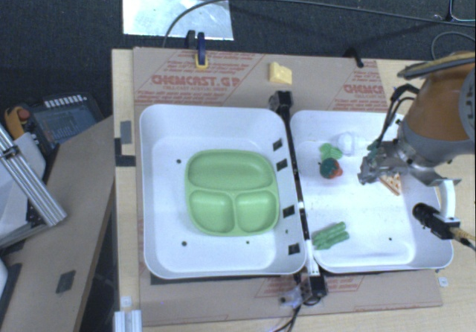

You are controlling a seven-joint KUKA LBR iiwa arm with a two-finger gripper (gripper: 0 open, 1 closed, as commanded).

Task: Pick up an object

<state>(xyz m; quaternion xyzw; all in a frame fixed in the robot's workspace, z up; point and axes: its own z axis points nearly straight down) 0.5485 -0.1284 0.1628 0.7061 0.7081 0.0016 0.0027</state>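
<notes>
A: Where does the gripper (370, 172) sit?

B: Low over the right bin (372, 257), toward its right half. The grey arm (439, 118) reaches in from the right with its orange band above the wrist.

A: Open or closed? Holding anything?

B: Cannot tell how the gripper is set; it shows as a dark cluster from this angle. No object can be made out in its grasp.

A: Nearest object?

B: A tan wedge-shaped piece (392, 185) just beside the gripper, to its lower right, partly under the wrist. Whether they touch is unclear.

A: Other items in that bin?

B: A red and green toy (330, 167) to the gripper's left, a small green piece (329, 151) just above it, and a white round object (346, 143) beside that. A green ridged toy (329, 235) lies near the bin's lower left corner, well apart from the gripper.

A: The left bin (171, 249)?

B: It holds a green divided tray (231, 191), three compartments, near the middle.

A: Outside the bins?

B: A yellow block (280, 73) on the cardboard behind them.
</notes>
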